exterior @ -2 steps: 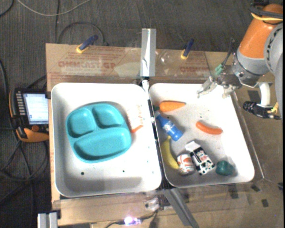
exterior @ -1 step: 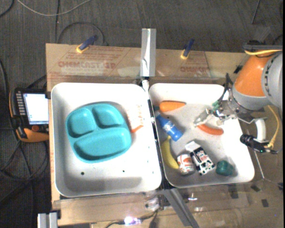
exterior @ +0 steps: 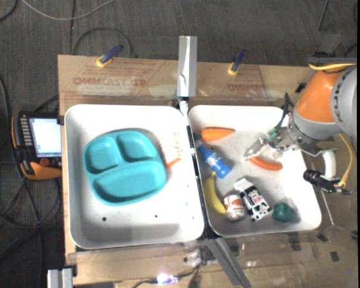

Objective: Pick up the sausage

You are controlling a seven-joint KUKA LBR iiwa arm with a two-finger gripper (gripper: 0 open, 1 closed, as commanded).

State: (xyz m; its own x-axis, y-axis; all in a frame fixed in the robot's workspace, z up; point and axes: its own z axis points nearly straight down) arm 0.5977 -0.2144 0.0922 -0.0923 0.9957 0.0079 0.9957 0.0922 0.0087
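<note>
Your sausage (exterior: 267,164) is a short orange-red link, slightly curved, lying flat in the right bin (exterior: 300,216) toward its right wall, just below the gripper (exterior: 263,149). The gripper sits right over its upper end; its metal parts blur together there, so you can't tell whether it's pinching the link. Same bin: carrot (exterior: 217,134) at the top, blue bottle (exterior: 215,161), banana (exterior: 212,197) along the left wall, a small can (exterior: 233,206), a black-and-white toy car (exterior: 255,201), a teal lump (exterior: 284,212). Left bin (exterior: 78,221) holds a teal divided tray (exterior: 127,165). Both bins rest on cardboard (exterior: 126,77) over dark carpet with loose cables. A tablet (exterior: 41,138) is at left. The arm (exterior: 330,101) is cut off at right.
</note>
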